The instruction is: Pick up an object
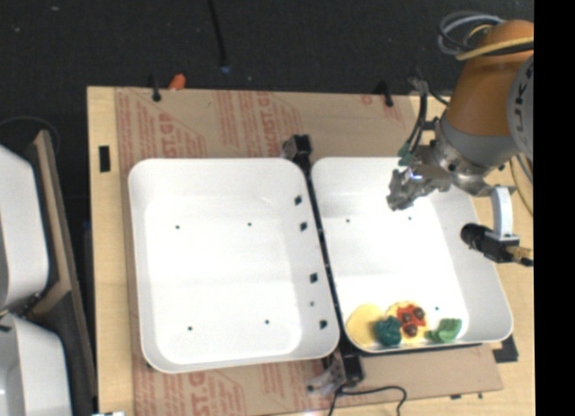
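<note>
The gripper (402, 191) hangs over the far part of the right bin (467, 270); I cannot tell its state. The objects (406, 323), a cluster of yellow, teal, red and green pieces, lie well apart from it, toward the bin's near edge.

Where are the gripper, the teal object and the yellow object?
gripper (402, 191): camera view, tip of the dark tool over the right bin's far end.
teal object (388, 332): camera view, its middle, near edge of the right bin.
yellow object (362, 323): camera view, its bare left part.
</note>
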`<action>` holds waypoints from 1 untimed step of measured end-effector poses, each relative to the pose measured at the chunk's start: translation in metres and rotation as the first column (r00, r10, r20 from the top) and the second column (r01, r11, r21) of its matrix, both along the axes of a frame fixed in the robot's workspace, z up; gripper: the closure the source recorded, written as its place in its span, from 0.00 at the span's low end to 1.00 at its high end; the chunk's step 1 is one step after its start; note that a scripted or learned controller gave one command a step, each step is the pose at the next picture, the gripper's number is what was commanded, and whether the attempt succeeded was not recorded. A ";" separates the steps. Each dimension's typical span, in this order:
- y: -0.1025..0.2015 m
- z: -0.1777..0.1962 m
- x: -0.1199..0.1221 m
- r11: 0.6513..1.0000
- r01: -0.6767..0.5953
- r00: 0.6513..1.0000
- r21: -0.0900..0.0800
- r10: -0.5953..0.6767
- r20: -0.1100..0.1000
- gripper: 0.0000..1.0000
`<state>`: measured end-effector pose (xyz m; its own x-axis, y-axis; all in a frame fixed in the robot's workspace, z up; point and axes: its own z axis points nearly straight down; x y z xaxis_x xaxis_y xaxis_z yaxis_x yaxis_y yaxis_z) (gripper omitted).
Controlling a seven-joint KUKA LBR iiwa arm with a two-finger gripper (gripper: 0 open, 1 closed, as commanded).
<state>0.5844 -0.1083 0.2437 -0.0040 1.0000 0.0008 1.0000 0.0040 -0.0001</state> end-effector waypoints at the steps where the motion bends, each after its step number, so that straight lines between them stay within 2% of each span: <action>1: 0.046 -0.009 0.011 1.000 0.001 1.000 0.000 -0.001 0.000 1.00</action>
<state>0.5952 -0.0619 0.2347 -0.0029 1.0000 0.0006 1.0000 0.0029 -0.0001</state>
